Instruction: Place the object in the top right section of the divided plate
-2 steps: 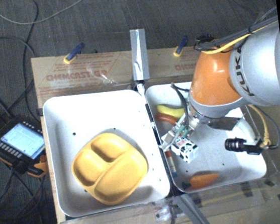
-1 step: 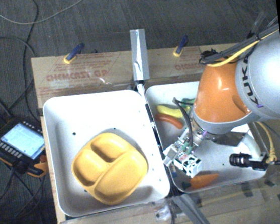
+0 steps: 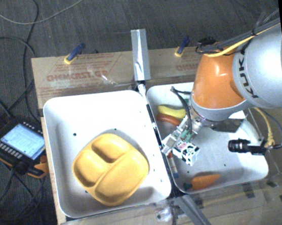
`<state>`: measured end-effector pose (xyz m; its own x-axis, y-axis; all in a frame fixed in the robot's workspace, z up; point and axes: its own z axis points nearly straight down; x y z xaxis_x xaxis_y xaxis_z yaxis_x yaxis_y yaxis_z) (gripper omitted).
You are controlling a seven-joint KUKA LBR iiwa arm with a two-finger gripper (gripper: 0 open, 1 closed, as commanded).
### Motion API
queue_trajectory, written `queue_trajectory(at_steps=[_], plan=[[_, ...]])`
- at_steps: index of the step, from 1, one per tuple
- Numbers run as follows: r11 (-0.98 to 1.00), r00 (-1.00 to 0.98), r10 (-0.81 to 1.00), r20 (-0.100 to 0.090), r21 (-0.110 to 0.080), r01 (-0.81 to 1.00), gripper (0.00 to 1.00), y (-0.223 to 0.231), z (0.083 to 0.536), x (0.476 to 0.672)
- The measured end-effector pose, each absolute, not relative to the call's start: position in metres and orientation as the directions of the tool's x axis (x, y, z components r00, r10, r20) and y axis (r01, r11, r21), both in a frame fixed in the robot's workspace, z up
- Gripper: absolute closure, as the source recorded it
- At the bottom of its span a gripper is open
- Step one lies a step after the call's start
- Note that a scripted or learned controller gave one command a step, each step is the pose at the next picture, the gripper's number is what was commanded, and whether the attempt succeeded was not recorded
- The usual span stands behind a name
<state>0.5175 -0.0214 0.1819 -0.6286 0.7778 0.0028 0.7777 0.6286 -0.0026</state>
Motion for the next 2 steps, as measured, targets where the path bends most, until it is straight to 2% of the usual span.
queue_trajectory(at_steps=[1,2], plan=[[0.675,-0.675,0.738,0.002,-0.005,0.738,1.0,-0.009,0.185,0.483],[0.656,-0.656,0.755,0.002,-0.003,0.755,1.0,-0.021,0.188,0.521]])
